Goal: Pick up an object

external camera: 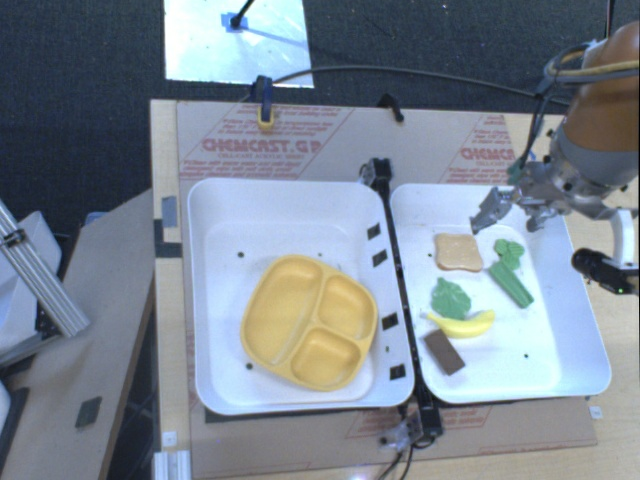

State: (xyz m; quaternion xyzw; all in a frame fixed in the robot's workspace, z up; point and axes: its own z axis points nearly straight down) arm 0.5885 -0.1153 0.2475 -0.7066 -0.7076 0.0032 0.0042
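My hand hangs over the far part of the right bin, fingers spread apart with nothing between them. One finger points toward the slice of toast, which lies just below and to the left of it on the bin floor; from this slanted angle I can't quite tell whether the fingertip touches the bin or hovers above it. Beside the toast, toward my arm, lies a green stalk with a leafy top. Nearer the front edge sit a small green leafy piece and a banana, touching or nearly so, and just in front of them a brown block. The left bin carries a yellow divided plate, lying flat with three compartments. Both bins rest side by side on the counter.
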